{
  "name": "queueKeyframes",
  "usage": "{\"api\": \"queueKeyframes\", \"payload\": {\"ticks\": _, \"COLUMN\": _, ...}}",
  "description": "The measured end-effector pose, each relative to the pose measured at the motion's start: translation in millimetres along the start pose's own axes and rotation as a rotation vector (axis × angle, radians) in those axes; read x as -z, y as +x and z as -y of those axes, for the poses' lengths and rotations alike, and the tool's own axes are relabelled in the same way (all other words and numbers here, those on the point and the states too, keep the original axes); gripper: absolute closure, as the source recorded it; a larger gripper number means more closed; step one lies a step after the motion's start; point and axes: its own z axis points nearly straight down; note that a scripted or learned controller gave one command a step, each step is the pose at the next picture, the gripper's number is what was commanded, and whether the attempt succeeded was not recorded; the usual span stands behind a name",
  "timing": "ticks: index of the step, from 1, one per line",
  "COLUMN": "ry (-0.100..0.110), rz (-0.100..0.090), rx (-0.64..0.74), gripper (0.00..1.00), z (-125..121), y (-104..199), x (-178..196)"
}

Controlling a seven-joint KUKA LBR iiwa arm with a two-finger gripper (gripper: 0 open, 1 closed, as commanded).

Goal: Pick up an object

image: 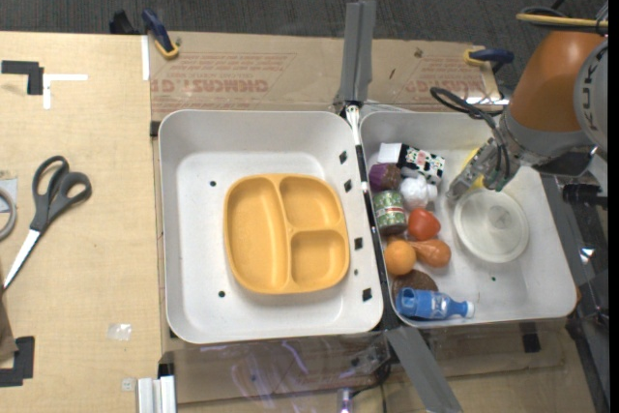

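Nothing is lifted yet: the end effector hangs over the right bin beside a clear bowl, its grip state unreadable, with small objects lying along the bin's left wall.

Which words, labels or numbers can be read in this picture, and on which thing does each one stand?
Cardboard sheet behind the bins: red print, upside down and too blurred to read.
Small green can in the right bin: label too small to read.
Blue bottle: no readable print.
Robot arm: dark letters at the right edge, cut off, unreadable.
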Motion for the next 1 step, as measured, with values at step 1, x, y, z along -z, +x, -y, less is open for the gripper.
{"api": "queueKeyframes", "payload": {"ticks": 1, "ry": 0.0, "rz": -0.001, "rx": -0.058, "gripper": 1.0, "z": -31.3, "y": 37.6, "x": 126.3}}
